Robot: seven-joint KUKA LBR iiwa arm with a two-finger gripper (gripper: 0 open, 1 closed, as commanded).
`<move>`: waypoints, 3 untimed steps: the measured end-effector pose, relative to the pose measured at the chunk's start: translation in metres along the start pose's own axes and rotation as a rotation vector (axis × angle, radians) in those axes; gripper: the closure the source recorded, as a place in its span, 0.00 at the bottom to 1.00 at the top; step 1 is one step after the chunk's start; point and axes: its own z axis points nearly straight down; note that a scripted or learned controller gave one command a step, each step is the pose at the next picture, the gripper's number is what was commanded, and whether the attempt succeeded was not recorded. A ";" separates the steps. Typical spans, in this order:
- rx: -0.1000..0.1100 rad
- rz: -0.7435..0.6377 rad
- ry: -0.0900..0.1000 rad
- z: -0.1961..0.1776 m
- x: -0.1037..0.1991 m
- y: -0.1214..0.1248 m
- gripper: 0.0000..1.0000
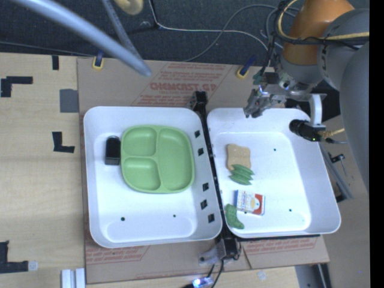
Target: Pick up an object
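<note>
The pincer (257,108), grip state unclear, hovers over the glossy white right bin's (300,179) far rim.

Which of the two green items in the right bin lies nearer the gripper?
The green piece just below the tan block; the other green piece lies at the bin's near edge.

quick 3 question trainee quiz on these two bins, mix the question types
1. True or false: the green divided plate lies in the left bin.
2. Which lies nearest the plate? A) black block B) tan bread slice C) small carton
3. Fill in: the pincer hangs over the right bin's ____ edge, far or near.

Key: 1 true; 2 A; 3 far
</note>
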 end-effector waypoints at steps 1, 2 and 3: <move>0.004 -0.001 0.001 -0.010 0.001 0.000 1.00; 0.007 -0.003 0.001 0.000 0.047 -0.022 1.00; 0.008 -0.003 0.002 0.006 0.092 -0.040 1.00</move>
